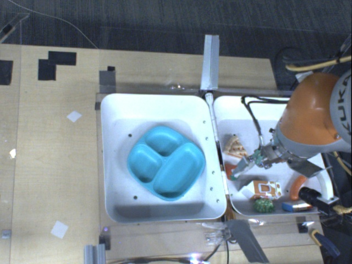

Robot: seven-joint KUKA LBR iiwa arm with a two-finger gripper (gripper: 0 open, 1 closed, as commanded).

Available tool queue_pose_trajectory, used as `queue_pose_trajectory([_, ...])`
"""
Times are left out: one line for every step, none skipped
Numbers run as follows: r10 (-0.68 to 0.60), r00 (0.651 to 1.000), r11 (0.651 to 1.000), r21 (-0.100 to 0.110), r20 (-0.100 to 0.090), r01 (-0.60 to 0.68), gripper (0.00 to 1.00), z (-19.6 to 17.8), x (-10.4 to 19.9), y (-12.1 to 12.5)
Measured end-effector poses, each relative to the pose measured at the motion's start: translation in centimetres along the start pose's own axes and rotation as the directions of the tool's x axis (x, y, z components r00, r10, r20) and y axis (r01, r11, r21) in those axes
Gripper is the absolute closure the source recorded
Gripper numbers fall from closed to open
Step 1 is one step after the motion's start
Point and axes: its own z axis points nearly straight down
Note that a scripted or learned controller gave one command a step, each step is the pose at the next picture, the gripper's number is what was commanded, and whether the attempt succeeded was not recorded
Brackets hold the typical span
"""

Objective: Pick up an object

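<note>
Objects cluster in right bin [275,110]; claw [242,169] hangs low over them near the divider, presumably lining up a grab. Claw state: can't tell.

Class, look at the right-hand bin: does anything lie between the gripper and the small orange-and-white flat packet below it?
Nothing visible does. The gripper hovers in the right white bin, and bare bin floor separates it from the orange-and-white flat packet. The green knobbly object lies beyond the packet.
</note>
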Motion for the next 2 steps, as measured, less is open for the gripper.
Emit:
queue_pose_trajectory([-0.209, 0.978, 0.978, -0.003, 0.001, 0.209, 0.0, -0.1, 1.8, 5.2])
queue_pose_trajectory([-0.222, 0.975, 0.975, -0.002, 0.002, 0.222, 0.0, -0.1, -1.5, 0.3])
